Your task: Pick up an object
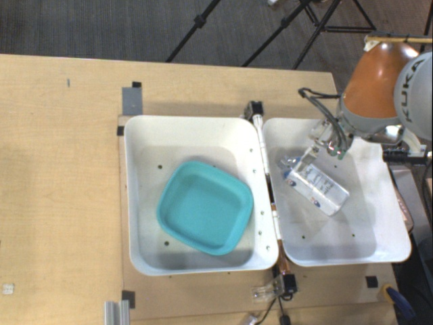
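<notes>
The bench (61, 181) is pale wood, and it carries two white bins set side by side, their inner rims nearly touching along a strip of clips.

The left bin (145, 181) holds a teal dish (205, 207), square with rounded corners, lying flat and turned a little askew. It sits toward the near right part of that bin, its right edge close to the dividing wall.

The right bin (358, 242) holds a clear plastic bottle (315, 185) lying on its side. Its cap end points up and left, toward the far left corner, and its body runs down and right toward the middle of the floor. A pale label shows through the plastic.

The gripper (327, 141) hangs over the far part of the right bin, below the grey wrist and the orange band of the arm (379, 87), which comes in from the right. The gripper's tip is just above and to the right of the bottle's upper end, close to it. The bottle rests on the bin floor, and most of its length lies beyond the tip, toward the near side. The gripper is small and blurred here, so I cannot tell whether it is released or clenched, nor whether it touches the bottle.

A black cable (318, 100) loops from the wrist over the far rim.
</notes>
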Controlling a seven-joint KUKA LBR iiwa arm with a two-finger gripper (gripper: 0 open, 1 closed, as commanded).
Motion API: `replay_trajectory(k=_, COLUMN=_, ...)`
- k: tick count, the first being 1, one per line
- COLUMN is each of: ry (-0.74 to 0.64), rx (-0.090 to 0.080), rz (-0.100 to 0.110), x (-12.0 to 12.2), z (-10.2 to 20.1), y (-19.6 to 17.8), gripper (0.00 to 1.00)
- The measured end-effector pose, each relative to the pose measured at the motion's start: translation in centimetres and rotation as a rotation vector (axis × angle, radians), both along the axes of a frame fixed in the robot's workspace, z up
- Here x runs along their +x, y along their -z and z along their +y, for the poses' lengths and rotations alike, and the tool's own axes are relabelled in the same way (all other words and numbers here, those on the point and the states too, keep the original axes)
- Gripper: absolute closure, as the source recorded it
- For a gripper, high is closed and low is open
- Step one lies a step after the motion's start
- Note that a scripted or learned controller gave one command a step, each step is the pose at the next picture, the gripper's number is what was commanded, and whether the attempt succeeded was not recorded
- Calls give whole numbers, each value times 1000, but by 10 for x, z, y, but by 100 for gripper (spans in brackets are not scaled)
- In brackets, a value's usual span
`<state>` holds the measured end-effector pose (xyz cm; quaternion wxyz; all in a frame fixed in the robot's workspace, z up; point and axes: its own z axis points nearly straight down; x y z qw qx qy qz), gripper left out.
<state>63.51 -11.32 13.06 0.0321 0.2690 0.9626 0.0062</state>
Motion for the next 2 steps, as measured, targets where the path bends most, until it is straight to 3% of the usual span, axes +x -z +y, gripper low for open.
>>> replay_trajectory(k=2, ry=-41, rx=-3, rz=-1, x=0, z=0, y=0, gripper=0)
